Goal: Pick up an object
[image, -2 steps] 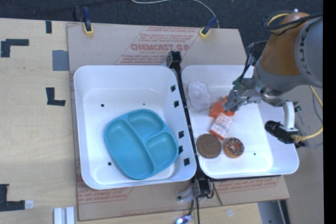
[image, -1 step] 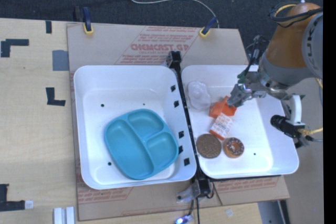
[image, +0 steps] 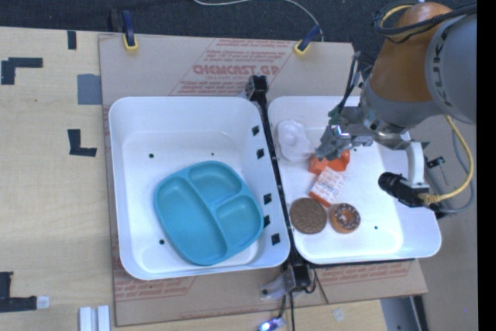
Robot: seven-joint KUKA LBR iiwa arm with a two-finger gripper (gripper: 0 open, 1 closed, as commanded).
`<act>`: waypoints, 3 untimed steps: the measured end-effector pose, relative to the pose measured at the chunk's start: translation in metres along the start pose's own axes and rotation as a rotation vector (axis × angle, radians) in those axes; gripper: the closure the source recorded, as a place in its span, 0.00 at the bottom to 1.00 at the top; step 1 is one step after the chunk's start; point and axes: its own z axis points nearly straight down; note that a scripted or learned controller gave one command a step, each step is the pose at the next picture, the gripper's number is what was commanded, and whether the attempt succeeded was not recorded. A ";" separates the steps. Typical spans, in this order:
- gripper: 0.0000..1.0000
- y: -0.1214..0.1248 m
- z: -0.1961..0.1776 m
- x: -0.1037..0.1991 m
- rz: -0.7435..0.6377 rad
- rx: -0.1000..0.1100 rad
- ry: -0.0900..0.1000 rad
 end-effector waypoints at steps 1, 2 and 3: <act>1.00 -0.020 0.008 0.051 0.000 0.003 0.000; 1.00 -0.038 -0.005 0.105 -0.002 0.001 0.001; 1.00 -0.048 0.003 0.153 -0.001 0.002 0.000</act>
